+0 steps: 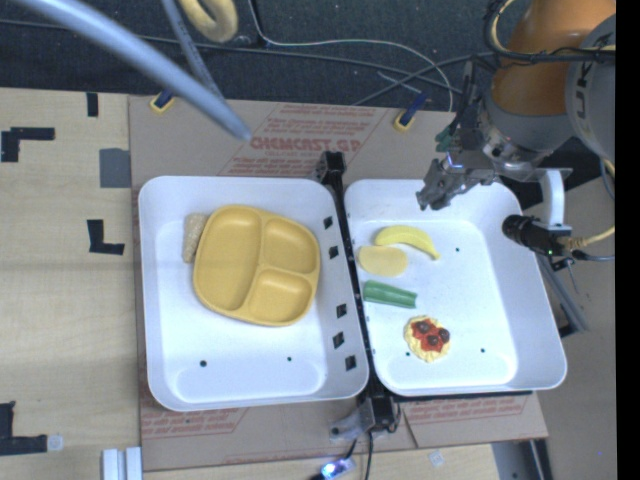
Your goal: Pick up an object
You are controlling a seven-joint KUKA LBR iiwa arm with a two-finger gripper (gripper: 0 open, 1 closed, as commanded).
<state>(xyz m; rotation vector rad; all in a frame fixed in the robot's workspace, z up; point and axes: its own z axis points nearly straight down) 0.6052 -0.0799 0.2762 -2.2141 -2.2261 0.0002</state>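
The grey arm comes in from the right, its orange band (550, 43) high near the top right corner, and bends down so that the gripper (440, 190) hangs over the far edge of the right bin (500, 298), close to that bin's far left corner. The dark fingers point down and to the left; whether they stand apart or closed cannot be told, and nothing is visible between them. In the right bin, well clear of the gripper, lie four small things: a curved yellow banana (407, 239) nearest the far edge, a pale yellow rounded piece (383, 260) touching it, a slim green bean pod (389, 293) just below, and a small round pizza slice (428, 338) with red topping toward the near edge. The left bin (170, 298) holds a smooth yellow divided plate (256, 265) with three compartments, and a rough tan slab (192, 237) peeks from under its left rim.
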